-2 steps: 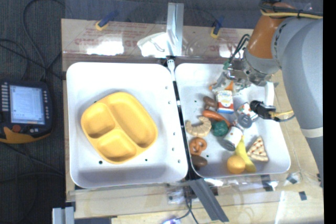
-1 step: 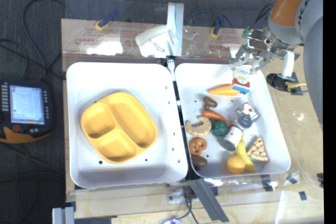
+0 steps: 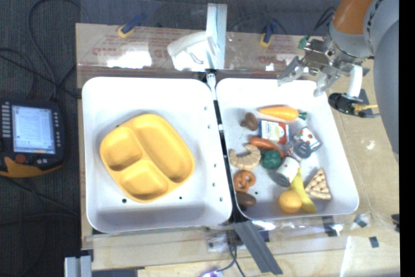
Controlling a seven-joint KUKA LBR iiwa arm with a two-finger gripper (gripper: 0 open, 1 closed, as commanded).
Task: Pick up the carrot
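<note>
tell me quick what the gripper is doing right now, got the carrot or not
Gripper: open, holding nothing, above the right bin's far rim. Carrot lies in the bin.

The small orange toy carrot (image 3: 279, 113), tapered and with a bit of green at its right end, lies flat and roughly level, its long axis running left to right. It rests free, below and a little left of the two-finger pincer (image 3: 310, 78), near it yet clearly apart. Nothing grips it. Its lower edge sits just beside a pile of other small toys.
</note>
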